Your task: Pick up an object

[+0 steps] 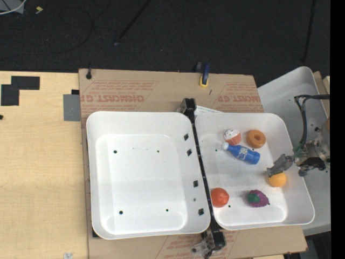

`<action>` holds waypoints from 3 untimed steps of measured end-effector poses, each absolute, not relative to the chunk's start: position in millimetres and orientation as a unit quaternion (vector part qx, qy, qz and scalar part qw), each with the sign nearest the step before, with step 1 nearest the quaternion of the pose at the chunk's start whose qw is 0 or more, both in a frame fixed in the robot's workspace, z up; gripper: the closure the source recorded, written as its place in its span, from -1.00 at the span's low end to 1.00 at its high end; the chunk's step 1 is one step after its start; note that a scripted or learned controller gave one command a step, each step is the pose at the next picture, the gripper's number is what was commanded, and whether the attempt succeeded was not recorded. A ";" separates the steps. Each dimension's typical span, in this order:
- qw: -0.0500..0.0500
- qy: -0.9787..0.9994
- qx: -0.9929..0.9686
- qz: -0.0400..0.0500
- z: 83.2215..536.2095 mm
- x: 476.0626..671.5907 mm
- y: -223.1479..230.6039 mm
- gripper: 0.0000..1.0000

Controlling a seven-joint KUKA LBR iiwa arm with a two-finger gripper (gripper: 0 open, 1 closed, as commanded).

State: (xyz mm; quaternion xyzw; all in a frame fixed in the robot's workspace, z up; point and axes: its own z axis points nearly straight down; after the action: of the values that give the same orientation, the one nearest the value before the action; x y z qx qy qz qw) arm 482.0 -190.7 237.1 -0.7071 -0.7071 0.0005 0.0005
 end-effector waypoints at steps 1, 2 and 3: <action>0.000 -0.707 -0.707 0.000 110.3 503.9 -211.0 -1.00; -0.001 -0.708 -0.706 -0.001 86.8 575.4 -212.8 -1.00; 0.004 -0.708 -0.706 0.002 87.4 629.4 -203.6 -1.00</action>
State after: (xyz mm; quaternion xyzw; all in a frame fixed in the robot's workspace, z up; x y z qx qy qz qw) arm 629.4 -203.6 87.4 -0.7063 -0.7079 0.0018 0.0043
